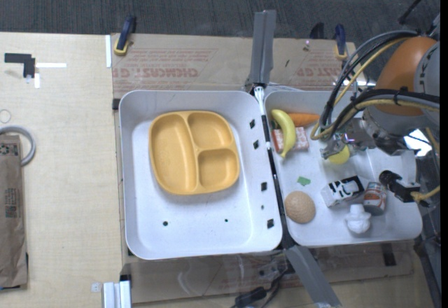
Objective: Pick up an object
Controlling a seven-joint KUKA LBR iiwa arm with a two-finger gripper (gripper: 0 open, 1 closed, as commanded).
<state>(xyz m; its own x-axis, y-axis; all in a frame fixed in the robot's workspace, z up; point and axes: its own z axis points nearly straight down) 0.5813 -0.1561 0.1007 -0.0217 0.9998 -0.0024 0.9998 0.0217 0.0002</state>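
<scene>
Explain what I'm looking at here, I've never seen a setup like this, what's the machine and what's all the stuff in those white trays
One camera looks down at a slant on a bench. The grey machine with an orange band, reaching in from the right, is a robot arm; its gripper hangs over the right bin. I cannot tell whether it holds the yellow object beside it. The left bin holds a yellow divided plate. The right bin holds a banana, a carrot, a tan ball, a green scrap, a black-and-white box, a small jar and a white piece.
</scene>
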